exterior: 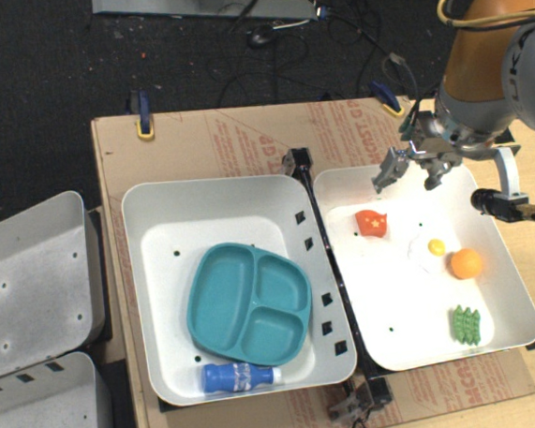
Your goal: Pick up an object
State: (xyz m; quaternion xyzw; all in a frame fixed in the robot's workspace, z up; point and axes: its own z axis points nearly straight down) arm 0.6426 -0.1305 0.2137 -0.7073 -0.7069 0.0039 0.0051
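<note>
Four small items lying in right bin (514,326); jaws (412,172) hovering spread wide, empty, near red block (372,223). Risk: block sliding away, jaws closing off-centre.

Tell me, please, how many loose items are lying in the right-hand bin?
4. A red block near the bin's upper left, a small yellow ball mid-bin, an orange ball just right of it, and a green toy at lower right. None looks hidden.
</note>
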